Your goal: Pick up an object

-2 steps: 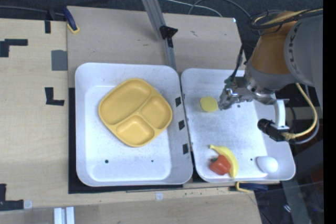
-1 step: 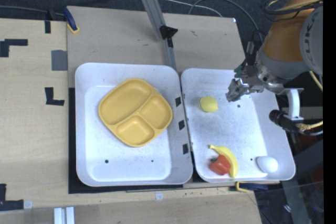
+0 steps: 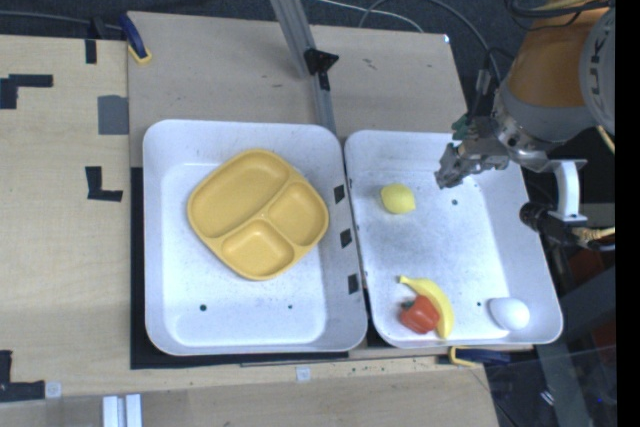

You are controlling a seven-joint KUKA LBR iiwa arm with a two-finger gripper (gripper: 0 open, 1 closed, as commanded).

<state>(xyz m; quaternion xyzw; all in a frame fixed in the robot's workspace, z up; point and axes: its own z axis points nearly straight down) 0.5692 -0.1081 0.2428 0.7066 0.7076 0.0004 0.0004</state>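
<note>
The right bin [image 3: 470,245] holds a small yellow ball-like fruit [image 3: 398,199] near its upper left. A banana [image 3: 432,301] lies at the bin's front with a red object [image 3: 419,316] against it, and a white egg-shaped object [image 3: 509,313] rests in the front right corner. My gripper [image 3: 452,171] hangs over the upper part of the right bin, to the right of the yellow fruit and apart from it. Nothing shows between its fingers.
The left bin [image 3: 170,315] carries a yellow divided plate [image 3: 258,213]. A metal pole [image 3: 290,0] slants down toward the bins' shared back edge. Cables loop behind the right bin. The arm's orange and grey body [image 3: 560,55] looms at the right.
</note>
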